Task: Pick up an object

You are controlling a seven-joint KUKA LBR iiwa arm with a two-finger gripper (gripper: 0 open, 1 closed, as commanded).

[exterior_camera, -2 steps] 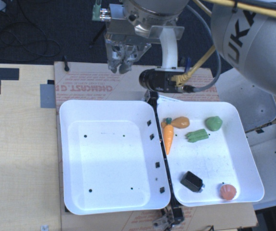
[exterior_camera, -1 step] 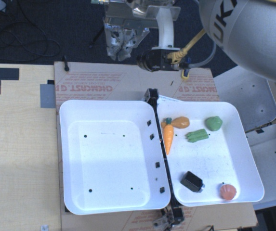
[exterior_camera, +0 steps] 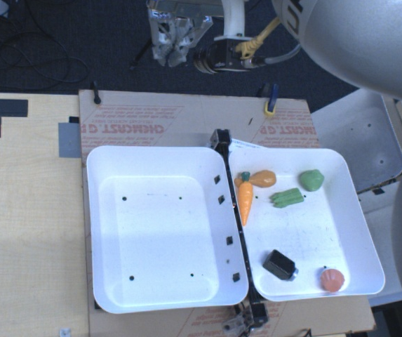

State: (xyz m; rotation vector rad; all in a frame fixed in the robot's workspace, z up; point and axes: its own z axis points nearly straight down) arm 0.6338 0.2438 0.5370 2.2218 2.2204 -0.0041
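Up top, fingers (exterior_camera: pixel 179 37) sat above the bins, over the dark floor beyond the tabletop's far edge. Metallic, blurry; couldn't tell how far open, nothing visibly held. Arm (exterior_camera: pixel 348 27) came in from the upper right, big grey link filling that corner, yellow cable (exterior_camera: pixel 257 42) near the wrist.

Right bin (exterior_camera: pixel 365 258) held everything:
- carrot (exterior_camera: pixel 244 201), orange, green top, lying just beside the divider, tip toward the near side
- orange piece (exterior_camera: pixel 263 179), touching or nearly touching the carrot's top
- green long piece (exterior_camera: pixel 287 198), mid-bin, just right of the carrot
- green round piece (exterior_camera: pixel 312 180), far right area, near the long green one
- black block (exterior_camera: pixel 280 265), near side, tilted
- pink-red round piece (exterior_camera: pixel 332 279), near right corner, apart from the block

Left bin (exterior_camera: pixel 102 188) was white with a few dark dots on its floor.

Both bins sat side by side on a cardboard sheet (exterior_camera: pixel 158 121) with red print, on the light wood tabletop (exterior_camera: pixel 25 223). Blue-and-yellow clamp (exterior_camera: pixel 271 100) at the sheet's far edge.
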